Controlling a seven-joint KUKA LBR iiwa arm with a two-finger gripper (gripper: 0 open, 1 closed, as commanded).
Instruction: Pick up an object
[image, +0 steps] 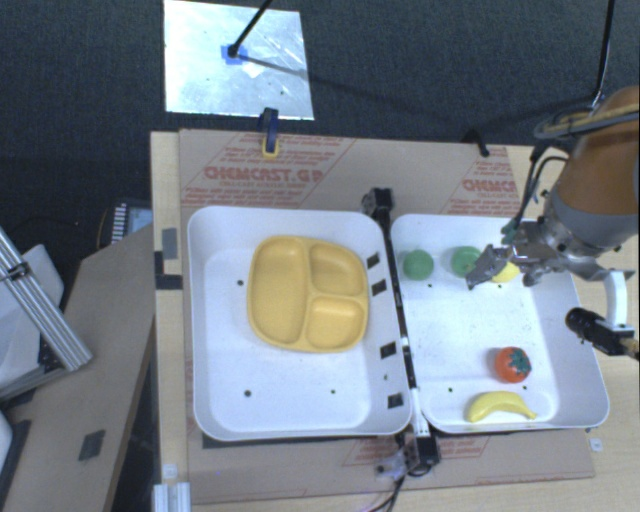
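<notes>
My two-finger gripper (507, 268) sits low in the right white bin (560, 330), fingers closed around a small yellow object (508, 271). I see a round green ball (465, 261) just beside it.

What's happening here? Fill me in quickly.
A grey robot arm reaches in from the right, its gripper low over the far end of the right bin, beside a small yellow object and two green ones. Whether it holds anything is unclear. A tomato and a banana lie at the near end. The left bin holds a yellow divided tray.
</notes>
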